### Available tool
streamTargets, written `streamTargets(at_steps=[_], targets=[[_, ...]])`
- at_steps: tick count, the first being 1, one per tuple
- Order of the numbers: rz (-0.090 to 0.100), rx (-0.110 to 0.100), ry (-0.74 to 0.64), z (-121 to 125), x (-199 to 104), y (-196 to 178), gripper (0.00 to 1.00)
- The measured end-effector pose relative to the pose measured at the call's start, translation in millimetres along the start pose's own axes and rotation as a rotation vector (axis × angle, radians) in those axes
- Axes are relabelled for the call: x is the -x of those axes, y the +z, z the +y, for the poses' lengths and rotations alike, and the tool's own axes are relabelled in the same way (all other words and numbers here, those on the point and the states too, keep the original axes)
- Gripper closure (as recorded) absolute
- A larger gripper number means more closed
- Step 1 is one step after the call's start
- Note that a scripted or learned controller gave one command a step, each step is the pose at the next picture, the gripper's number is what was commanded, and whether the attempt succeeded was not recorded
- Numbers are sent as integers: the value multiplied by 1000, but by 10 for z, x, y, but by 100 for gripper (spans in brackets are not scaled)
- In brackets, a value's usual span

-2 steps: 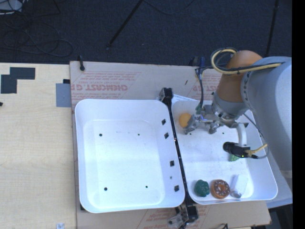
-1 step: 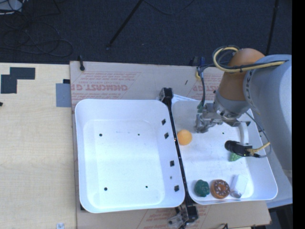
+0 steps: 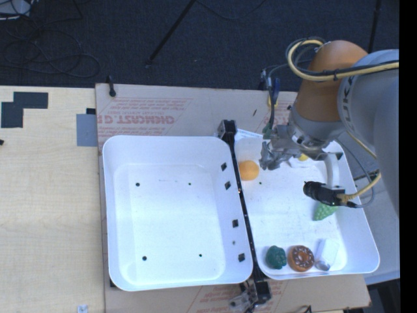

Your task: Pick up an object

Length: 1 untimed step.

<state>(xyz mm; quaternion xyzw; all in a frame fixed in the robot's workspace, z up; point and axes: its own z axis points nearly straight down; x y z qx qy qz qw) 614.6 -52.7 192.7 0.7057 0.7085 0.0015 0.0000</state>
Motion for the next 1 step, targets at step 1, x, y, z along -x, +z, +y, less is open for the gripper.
streamTargets(at_steps=[1], targets=[[0,-5,-1,25,-623,56,100]])
